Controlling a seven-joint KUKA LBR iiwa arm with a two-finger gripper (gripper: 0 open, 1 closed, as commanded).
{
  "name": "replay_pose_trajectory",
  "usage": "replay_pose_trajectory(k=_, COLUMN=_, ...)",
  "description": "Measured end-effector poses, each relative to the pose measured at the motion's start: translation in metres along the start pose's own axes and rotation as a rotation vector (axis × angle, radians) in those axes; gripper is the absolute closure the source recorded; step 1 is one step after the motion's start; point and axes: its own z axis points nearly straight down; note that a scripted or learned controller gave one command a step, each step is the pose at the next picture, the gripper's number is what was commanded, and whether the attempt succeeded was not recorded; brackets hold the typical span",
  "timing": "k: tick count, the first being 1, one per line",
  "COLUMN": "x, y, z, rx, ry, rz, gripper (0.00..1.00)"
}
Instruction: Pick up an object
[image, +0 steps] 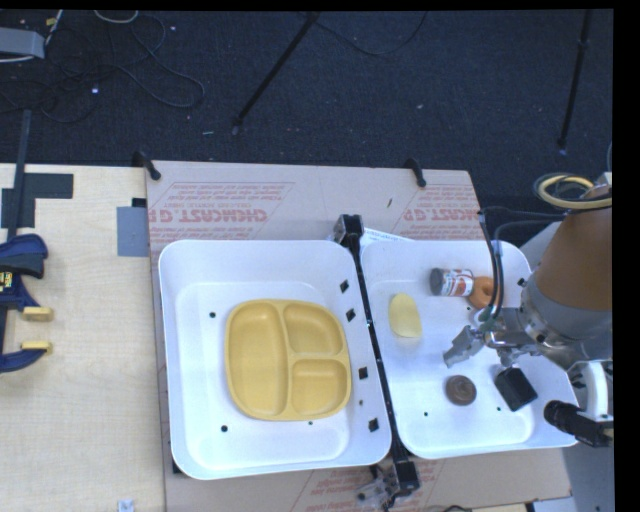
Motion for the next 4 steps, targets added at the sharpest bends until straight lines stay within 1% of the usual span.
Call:
replay_pose_trajectory(k=1, x=0.004, y=-0.009, z=0.051, rx=0.005, ry=0.002, rz=0.000, gripper=0.00)
replay_pose_trajectory(k=2, x=0.005, y=-0.010, z=0.106, rx=0.001, ry=0.001, rz=0.000, gripper=0.00)
replay_pose_trajectory(k=3, x=0.003, y=-0.009, z=0.094, rx=0.000, ry=0.000, rz=0.007, gripper=1.00)
replay_pose_trajectory(k=4, x=-0.006, y=-0.011, z=0.036, rx=-0.006, ry=-0.001, rz=0.004, gripper=1.00)
